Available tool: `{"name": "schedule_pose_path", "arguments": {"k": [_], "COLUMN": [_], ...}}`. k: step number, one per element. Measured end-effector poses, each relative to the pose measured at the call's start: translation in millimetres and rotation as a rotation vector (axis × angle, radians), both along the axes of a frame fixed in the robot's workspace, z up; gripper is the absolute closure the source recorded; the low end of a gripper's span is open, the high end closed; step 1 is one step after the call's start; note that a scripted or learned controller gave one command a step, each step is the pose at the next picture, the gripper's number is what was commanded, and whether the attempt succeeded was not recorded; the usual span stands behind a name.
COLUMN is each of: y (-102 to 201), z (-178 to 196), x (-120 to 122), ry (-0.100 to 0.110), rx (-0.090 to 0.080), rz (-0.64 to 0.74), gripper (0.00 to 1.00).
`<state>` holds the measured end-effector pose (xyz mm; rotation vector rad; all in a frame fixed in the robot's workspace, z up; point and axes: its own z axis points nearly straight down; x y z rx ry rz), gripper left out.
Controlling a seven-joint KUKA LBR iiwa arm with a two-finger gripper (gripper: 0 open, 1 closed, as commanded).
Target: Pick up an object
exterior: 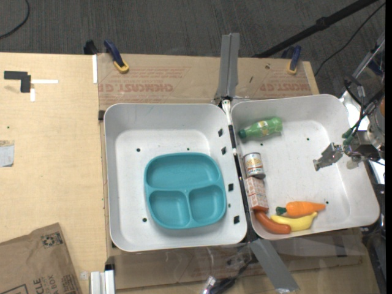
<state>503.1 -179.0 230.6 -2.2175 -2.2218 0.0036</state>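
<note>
- Red print reading "CHEMCAST GP", upside down, is showing on the cardboard sheet (184, 78) behind the bins.
- Black letters "CLE" and "BOX" beside a recycling sign are showing on the cardboard box (37, 262) at lower left.

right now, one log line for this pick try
task: pick object | pincer: over right bin, holding nothing | nearest: carrot | picked: none

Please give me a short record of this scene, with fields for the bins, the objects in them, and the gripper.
left bin: holds a teal divided plate
right bin: green bottle at far side; can and a tube-like package along left wall; carrot, banana, sausage at near edge
gripper: over right bin, nothing seen between its fingers
bench: cardboard surface
</note>
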Motion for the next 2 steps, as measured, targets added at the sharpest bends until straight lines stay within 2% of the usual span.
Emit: {"name": "schedule_pose_path", "arguments": {"k": [1,2], "y": [32.7,29.6], "z": [-89.5,-125.5], "x": [-19.5,-18.8], "ry": [0.0,-0.027], "rx": [0.001,-0.009], "rz": [0.053,0.121], "gripper": [0.0,0.0]}}
